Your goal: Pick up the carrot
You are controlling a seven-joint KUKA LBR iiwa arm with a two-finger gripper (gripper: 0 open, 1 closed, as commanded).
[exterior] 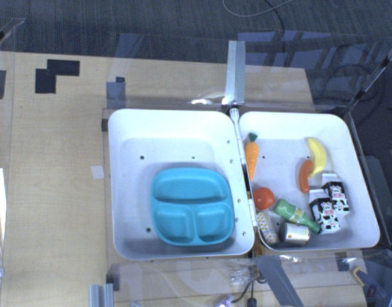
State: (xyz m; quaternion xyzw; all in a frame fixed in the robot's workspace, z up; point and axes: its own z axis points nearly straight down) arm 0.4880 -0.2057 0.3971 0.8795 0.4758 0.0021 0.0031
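Note:
The carrot [252, 157], orange with a small green top, lies lengthwise along the left wall of the right bin [339, 130], green end pointing to the back. It rests apart from the other items, with the red tomato [263, 197] just in front of its tip.
The left bin [128, 146] holds a blue divided tray [192, 205]. In the right bin lie a yellow banana [317, 155], an orange-red sausage-shaped piece [304, 175], two black-and-white cartons [330, 206], a green bottle [295, 213] and a can [295, 233].

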